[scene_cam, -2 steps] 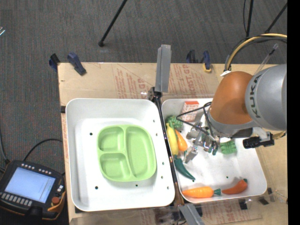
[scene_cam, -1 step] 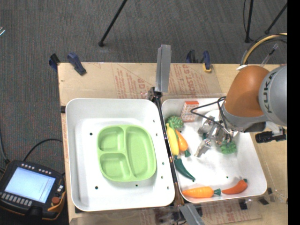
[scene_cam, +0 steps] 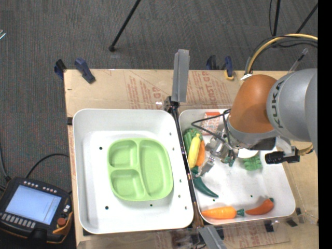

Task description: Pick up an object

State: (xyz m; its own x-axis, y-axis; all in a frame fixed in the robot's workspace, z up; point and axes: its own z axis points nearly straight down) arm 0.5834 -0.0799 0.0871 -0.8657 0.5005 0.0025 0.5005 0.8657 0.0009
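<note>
My gripper [scene_cam: 218, 161] hangs low over the left half of the right bin [scene_cam: 277, 183], below the orange band of the arm. It is open, and I see nothing between its fingers. One fingertip [scene_cam: 209, 166] is just right of a yellow corn cob [scene_cam: 194, 148] and an orange piece [scene_cam: 201, 153]. A green vegetable [scene_cam: 189, 137] lies behind the corn. A dark green pepper [scene_cam: 205, 186] lies just below the gripper. A green broccoli piece [scene_cam: 253, 163] sits to its right.
A carrot [scene_cam: 221, 212] and a red-orange chili [scene_cam: 261, 206] lie along the right bin's front wall. A red and white item [scene_cam: 211, 115] is at its back, partly under the arm. The left bin [scene_cam: 88, 139] holds a green divided plate [scene_cam: 140, 169].
</note>
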